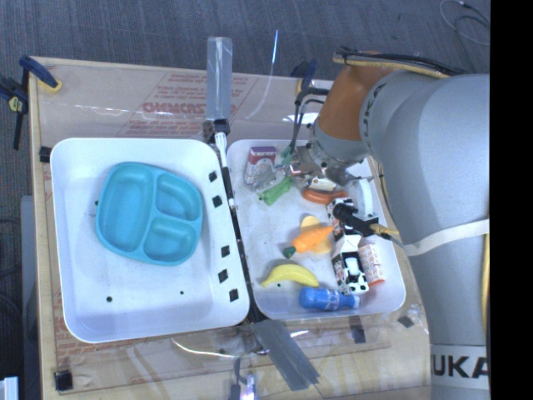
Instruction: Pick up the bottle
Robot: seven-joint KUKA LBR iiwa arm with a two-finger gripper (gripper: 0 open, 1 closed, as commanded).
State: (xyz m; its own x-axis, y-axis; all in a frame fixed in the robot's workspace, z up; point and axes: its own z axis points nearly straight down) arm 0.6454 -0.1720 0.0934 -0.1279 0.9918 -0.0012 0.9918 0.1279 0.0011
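Bottle, blue plastic, lying on side [328, 299]: front edge of right white bin [265, 302], beside yellow banana [289, 274], untouched. Arm's fingers [293, 170] at bin's far end over green item [276, 191]; open or closed, cannot tell. Step: approach not begun. Next move likely: travel to near edge, descend over bottle.

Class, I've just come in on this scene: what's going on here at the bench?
A grey robot arm reaches in from the right over the right bin, its gripper low at the far end among the clutter. That bin holds a blue bottle near the front edge, a banana, a carrot and other small items. The bottle lies untouched. The left bin holds a blue divided tray.
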